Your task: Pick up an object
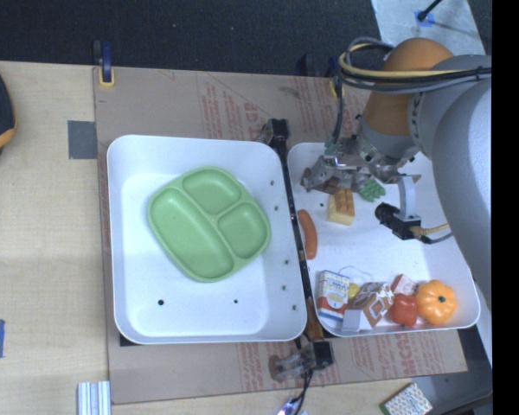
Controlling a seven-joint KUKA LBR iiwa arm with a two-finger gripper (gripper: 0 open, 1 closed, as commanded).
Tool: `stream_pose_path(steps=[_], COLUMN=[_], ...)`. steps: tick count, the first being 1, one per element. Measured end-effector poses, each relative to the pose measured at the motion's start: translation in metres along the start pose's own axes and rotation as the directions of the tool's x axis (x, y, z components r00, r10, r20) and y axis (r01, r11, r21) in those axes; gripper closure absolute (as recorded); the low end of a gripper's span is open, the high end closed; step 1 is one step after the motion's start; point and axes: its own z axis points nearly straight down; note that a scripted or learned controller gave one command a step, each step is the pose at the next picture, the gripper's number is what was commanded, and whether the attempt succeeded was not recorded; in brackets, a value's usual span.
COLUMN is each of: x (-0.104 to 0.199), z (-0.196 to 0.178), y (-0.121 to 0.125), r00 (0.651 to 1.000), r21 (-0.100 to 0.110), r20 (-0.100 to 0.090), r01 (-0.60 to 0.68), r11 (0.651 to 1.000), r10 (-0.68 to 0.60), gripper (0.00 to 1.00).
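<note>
White plastic bins sit side by side on a cardboard-covered worktop. Left bin holds one green divided plate, 3 compartments, lying flat near the bin's middle w/ bare floor all round it, esp. toward the near edge.

Right bin is busier. The hand is down at its far-left corner, close to the far rim and the divider rim btwn the bins. Can't tell how far open the fingers are, and nothing visibly sits btwn them. Just below the hand lies a yellow block, prob. a toy cheese wedge; whether they touch is unclear. A small green piece is just to its right. An orange-red toy sausage lies below-left of the hand, along the divider rim.

Well below the hand, at the near rim: a small printed packet, a red toy pepper, an orange toy pumpkin, crowded together in a row.

Open floor: mid right bin, btwn the hand and that near-rim cluster.
</note>
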Motion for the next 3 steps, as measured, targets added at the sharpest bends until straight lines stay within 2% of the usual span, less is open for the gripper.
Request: stream_pose_path(steps=[2,3], x=[-0.002,-0.006], z=[0.001,0.000], y=[-0.030,0.000], r00=[1.000,1.000], r21=[0.006,0.001], r20=[0.001,0.000], r01=[-0.002,0.001], r11=[1.000,1.000], r10=[0.002,-0.001], gripper=[0.00,0.00])
